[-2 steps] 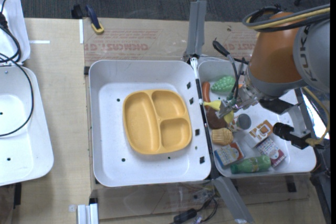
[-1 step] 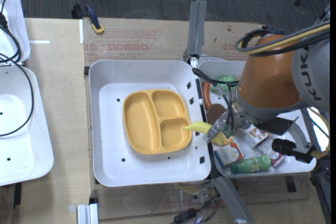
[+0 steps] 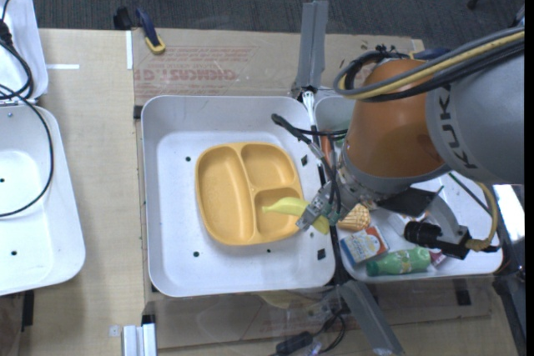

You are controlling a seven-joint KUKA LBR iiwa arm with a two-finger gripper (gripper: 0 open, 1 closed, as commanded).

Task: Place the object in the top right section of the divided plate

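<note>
Currently: banana in the jaws, low over the wrong plate section

From my remote seat I see the gripper [image 3: 315, 215] reaching down at the right edge of the left bin [image 3: 175, 250]. Its 2 fingers are pinched in on the near end of a yellow banana [image 3: 282, 207]. A little yellow shows on either side of them, so I read the jaws as nearly closed, with the fruit between them.

The rest of the banana stretches leftward from the jaws. It sits over the small lower right section of the yellow divided plate [image 3: 202, 179]. I cannot tell whether it rests on the plate or hangs just above it. The top right section [image 3: 269, 162] lies just beyond the jaws, up and to the left, and its floor is bare. The 1 long section [image 3: 224, 196] is further left, on the far side of the banana.

Behind the jaws, to the right, the right bin [image 3: 464, 198] holds 3 things. A tan waffle cone [image 3: 355, 218] sits just beside the fingers. A small printed carton [image 3: 365, 247] lies below the cone. A green bottle [image 3: 399, 263] lies on its side next to the carton. The arm's orange band [image 3: 388, 125] hangs above the jaws and covers much of that bin.
</note>
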